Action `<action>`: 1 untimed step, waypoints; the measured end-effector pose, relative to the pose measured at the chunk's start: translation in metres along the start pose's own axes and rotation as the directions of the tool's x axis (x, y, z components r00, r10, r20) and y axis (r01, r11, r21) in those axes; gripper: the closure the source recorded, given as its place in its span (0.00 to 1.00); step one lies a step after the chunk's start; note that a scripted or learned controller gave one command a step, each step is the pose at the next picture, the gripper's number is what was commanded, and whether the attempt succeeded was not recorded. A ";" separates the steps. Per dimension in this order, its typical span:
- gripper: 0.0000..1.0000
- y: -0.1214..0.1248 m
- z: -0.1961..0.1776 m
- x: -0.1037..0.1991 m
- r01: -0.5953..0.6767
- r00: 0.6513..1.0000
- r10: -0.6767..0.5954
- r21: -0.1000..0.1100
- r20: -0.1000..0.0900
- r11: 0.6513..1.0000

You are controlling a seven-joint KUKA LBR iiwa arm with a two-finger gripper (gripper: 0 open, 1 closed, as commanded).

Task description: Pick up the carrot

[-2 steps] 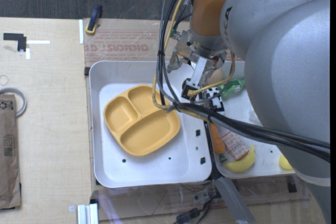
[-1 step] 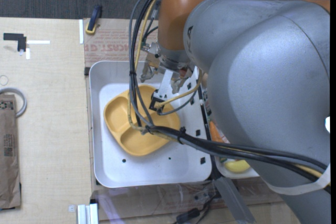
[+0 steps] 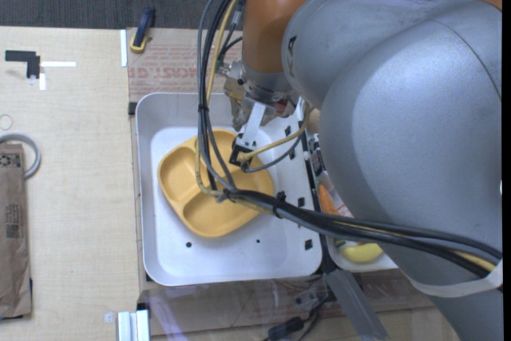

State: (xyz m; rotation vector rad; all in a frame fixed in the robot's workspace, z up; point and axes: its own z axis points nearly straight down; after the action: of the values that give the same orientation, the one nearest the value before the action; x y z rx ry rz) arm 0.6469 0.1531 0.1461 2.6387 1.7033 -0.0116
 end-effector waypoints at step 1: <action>1.00 0.017 0.002 -0.009 -0.634 0.774 0.634 0.002 -0.006 0.774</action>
State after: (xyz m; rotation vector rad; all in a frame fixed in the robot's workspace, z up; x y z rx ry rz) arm 0.6591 0.1381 0.1446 3.0589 0.7163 -0.0013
